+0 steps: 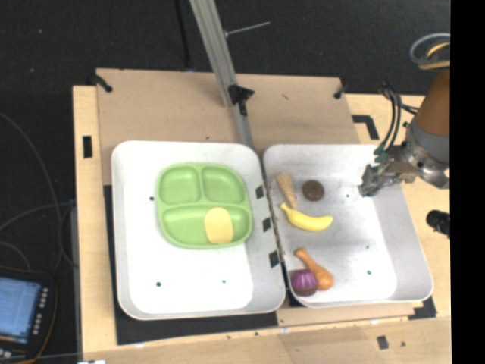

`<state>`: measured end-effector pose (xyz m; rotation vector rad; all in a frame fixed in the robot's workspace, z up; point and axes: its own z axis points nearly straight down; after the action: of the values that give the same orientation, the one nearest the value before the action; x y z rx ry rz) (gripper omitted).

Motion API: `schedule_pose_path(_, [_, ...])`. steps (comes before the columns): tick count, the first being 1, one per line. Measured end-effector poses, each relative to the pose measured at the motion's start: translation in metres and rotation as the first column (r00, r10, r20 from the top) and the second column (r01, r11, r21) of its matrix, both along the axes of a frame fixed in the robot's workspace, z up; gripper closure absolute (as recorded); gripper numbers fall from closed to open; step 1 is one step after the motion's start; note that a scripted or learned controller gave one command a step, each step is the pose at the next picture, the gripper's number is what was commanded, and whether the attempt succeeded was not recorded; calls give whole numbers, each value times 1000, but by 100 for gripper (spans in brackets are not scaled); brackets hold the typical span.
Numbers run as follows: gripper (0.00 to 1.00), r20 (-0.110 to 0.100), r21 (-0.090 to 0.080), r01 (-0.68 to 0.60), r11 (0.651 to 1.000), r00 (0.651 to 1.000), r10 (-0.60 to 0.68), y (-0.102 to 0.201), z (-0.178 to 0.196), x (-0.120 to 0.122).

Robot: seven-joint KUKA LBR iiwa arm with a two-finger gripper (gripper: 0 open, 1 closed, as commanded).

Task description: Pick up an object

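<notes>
My gripper (371, 182) hangs over the right bin's (379, 279) far right part, with nothing visible between its fingers. In that bin lie a yellow banana (307, 220), a brown round piece (313, 190), a tan stick-like piece (286, 188), an orange carrot-like piece (314, 269) and a purple piece (304, 282). The banana lies left of and slightly nearer than the gripper. The left bin (136, 287) bears a green divided plate (203, 205) with a yellow block (219, 225) in its near compartment.
A slanted metal pole (220, 59) rises behind the bins at the seam between them. The arm's grey wrist and orange band (433, 120) stand over the right bin's far right edge. A tablet (23, 309) lies off the bench at the lower left.
</notes>
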<state>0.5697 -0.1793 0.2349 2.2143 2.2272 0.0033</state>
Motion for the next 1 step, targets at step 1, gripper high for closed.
schedule_pose_path(1, [100, -2, 0, 0, 1000, 1000, 0, 47, -8, -15])
